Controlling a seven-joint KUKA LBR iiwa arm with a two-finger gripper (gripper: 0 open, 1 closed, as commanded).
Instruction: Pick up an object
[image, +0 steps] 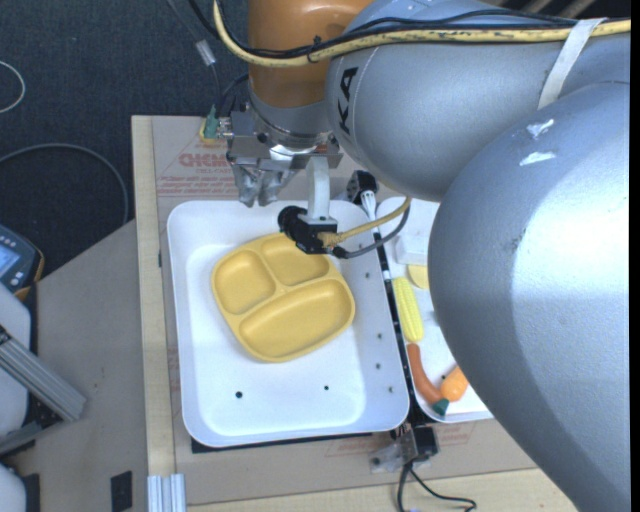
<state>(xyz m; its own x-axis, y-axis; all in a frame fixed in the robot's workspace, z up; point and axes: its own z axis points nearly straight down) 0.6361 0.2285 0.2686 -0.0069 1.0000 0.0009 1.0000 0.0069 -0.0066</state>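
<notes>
A yellow divided plate (283, 297) is occupying the middle and upper part of the left bin (200, 400), leaving bare white floor lying open along the near edge and down the left wall. The gripper (285, 190) and its wrist are hanging over the bin's far rim, with a black fitting and cables (345, 235) crowding the plate's far corner and blocking approach from that side. The grey arm (520, 250) is covering most of the right bin (455, 412), where a corn cob (408, 308) and a carrot (425, 378) are lining the open strip beside the dividing wall.
</notes>
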